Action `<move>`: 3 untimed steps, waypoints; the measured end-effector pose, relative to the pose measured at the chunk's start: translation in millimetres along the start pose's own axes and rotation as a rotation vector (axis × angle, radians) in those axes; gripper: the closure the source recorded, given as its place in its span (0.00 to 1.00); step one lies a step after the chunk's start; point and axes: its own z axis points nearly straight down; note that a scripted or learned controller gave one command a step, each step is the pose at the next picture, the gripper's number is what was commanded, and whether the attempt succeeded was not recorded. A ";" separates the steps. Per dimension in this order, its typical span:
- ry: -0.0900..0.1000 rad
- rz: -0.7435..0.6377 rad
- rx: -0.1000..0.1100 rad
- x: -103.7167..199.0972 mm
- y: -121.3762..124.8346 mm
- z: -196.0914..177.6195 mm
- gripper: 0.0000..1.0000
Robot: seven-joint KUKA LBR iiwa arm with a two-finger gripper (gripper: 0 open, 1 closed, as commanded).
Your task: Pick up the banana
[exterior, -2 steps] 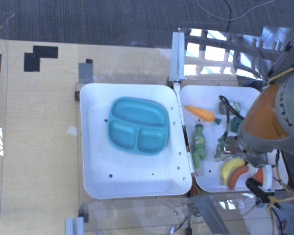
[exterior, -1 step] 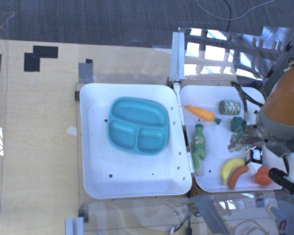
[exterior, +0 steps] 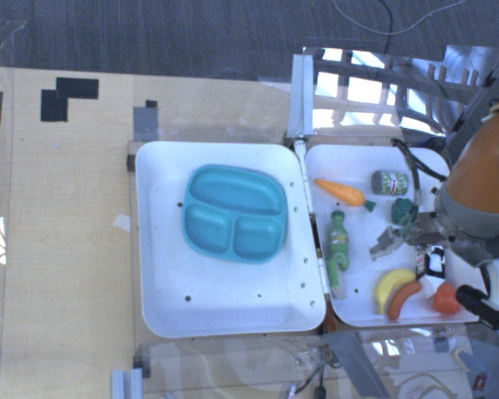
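The banana lies near the front wall of the right bin, just below the gripper, apart from it. The gripper's fingers are spread, holding nothing. A sausage touches the banana's right side. The can label is unreadable. Left of the banana, bare floor reaches a green bottle.

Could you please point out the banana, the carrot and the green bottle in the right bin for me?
banana [exterior: 391, 284]: camera view, on the middle of its yellow curve.
carrot [exterior: 339, 191]: camera view, on the middle of its orange body.
green bottle [exterior: 338, 243]: camera view, on its body below the neck.
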 end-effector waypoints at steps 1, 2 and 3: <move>0.000 -0.185 0.002 31.1 59.3 -1.2 0.00; 0.002 -0.221 0.002 6.7 23.8 63.4 0.00; 0.000 -0.268 -0.010 -10.5 2.3 92.8 0.00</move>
